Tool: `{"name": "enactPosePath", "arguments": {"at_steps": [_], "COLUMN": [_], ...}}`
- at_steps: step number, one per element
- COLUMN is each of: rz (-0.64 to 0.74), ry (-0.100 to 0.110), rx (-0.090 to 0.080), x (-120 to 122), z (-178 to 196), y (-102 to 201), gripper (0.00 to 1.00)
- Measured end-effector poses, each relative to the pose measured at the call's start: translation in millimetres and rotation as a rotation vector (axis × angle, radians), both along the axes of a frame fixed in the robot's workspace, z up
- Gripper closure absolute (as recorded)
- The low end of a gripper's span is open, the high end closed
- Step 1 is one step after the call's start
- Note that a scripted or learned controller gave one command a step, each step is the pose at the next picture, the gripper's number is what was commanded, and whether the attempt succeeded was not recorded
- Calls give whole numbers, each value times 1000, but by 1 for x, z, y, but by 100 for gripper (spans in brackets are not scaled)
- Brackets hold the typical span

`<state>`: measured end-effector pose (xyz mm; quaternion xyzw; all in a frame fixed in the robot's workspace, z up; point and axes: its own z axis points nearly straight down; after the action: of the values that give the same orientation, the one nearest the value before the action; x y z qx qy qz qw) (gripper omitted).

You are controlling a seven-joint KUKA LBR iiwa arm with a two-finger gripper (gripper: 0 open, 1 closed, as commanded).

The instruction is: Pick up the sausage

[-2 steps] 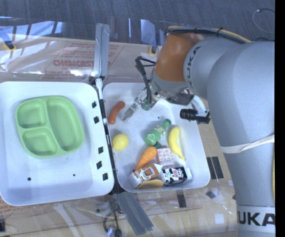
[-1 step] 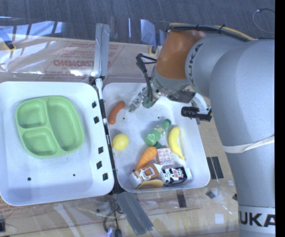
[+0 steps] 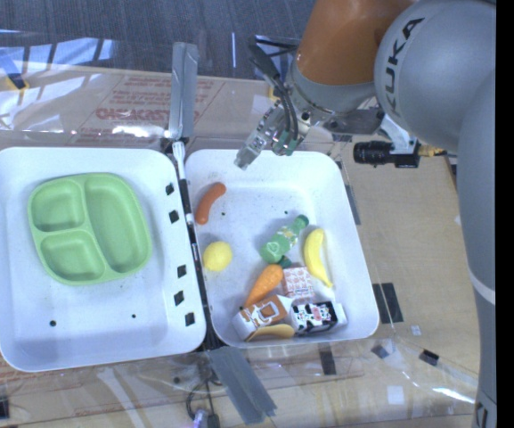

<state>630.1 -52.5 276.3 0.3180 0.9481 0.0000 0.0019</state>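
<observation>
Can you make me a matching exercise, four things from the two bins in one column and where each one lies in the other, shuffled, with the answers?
Things:
1. sausage
2. green tray
3. lemon
4. banana

Places:
A. right bin, toward its right wall
B. left bin
C. right bin, upper left part, by the divider
D. right bin, left side, below the sausage

Pairs: 1-C, 2-B, 3-D, 4-A

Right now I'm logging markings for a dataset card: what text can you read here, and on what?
"KUKA": on the grey arm, partly cut off.
Red print on the cardboard behind the bins: too blurred to read.
Labels on the small cartons: too small to read.
</observation>
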Motion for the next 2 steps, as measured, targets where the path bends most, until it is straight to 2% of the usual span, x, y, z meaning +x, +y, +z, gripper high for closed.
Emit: {"name": "enactPosePath", "arguments": {"at_steps": [1,2], "rz": [274,96], "ry": [6,2], "rx": [1,0], "x": [-61,-7], "z": [-85,-12], "y": [40,106], "gripper": [100,100]}}
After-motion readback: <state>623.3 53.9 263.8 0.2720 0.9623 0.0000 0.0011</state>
